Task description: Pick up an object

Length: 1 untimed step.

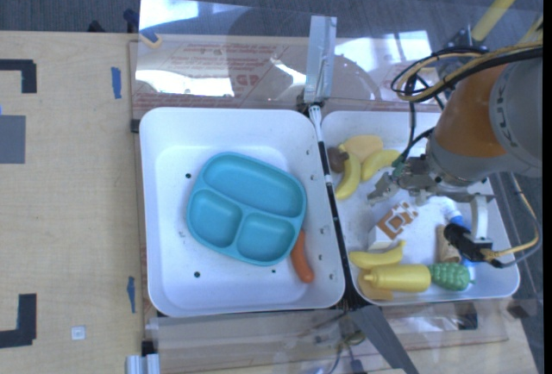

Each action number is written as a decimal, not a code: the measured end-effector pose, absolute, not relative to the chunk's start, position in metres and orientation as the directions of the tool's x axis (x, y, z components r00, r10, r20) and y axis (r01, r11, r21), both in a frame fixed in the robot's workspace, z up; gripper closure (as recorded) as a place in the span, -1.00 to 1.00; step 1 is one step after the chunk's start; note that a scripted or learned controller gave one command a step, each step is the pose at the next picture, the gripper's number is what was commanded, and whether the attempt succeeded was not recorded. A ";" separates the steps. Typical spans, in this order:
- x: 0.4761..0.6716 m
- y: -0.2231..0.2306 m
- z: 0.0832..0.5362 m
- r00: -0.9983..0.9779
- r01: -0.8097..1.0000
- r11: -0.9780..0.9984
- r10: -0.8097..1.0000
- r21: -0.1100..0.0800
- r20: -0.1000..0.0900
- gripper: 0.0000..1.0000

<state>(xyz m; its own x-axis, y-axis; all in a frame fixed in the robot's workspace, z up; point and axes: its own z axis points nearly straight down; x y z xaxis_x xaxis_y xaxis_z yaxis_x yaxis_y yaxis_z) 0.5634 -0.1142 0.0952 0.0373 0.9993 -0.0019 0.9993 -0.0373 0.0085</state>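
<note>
The right bin holds several toy foods. At its back left lie a yellow banana, a yellow lump and a small brown piece. A white packet with orange marks sits in the middle. Along the front lie a second banana, a yellow cylinder and a green knobbly toy. My gripper hangs low over the bin's middle, just above the white packet and right of the back banana. The wrist body hides its tip.
The left bin carries a blue divided plate with an orange carrot by its front right corner. A blue and white item and a brown piece lie at the right bin's right side. Black cables loop above the arm.
</note>
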 end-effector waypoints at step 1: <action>0.498 -0.130 0.087 0.086 0.996 -0.086 0.996 0.009 -0.001 -1.00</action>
<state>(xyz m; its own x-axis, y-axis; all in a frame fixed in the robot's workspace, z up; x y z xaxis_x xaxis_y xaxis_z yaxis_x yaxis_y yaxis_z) 0.4982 -0.1301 0.0873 0.0864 0.9963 -0.0009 0.9962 -0.0864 0.0085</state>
